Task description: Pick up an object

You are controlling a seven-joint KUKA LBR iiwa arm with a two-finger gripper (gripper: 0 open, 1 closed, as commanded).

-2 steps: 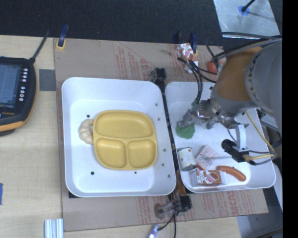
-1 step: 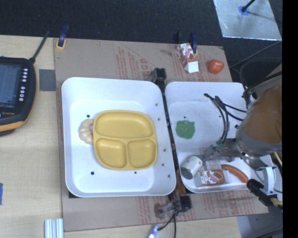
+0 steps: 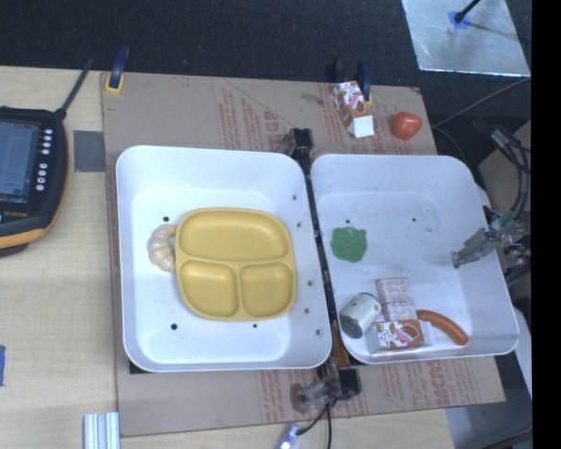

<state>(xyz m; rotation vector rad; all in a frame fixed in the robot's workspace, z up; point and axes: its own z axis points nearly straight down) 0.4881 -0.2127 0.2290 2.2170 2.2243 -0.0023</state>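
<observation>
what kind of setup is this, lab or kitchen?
Most likely a robot lab grasping bench: two white bins clamped on cardboard, a teach pendant at the left, and toy items like a yellow divided plate and a sausage.

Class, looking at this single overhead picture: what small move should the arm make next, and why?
Probably shift the tool down-left, toward the orange sausage-shaped toy. The tool sits at the right white bin's right edge, holding nothing, apart from every object.
</observation>
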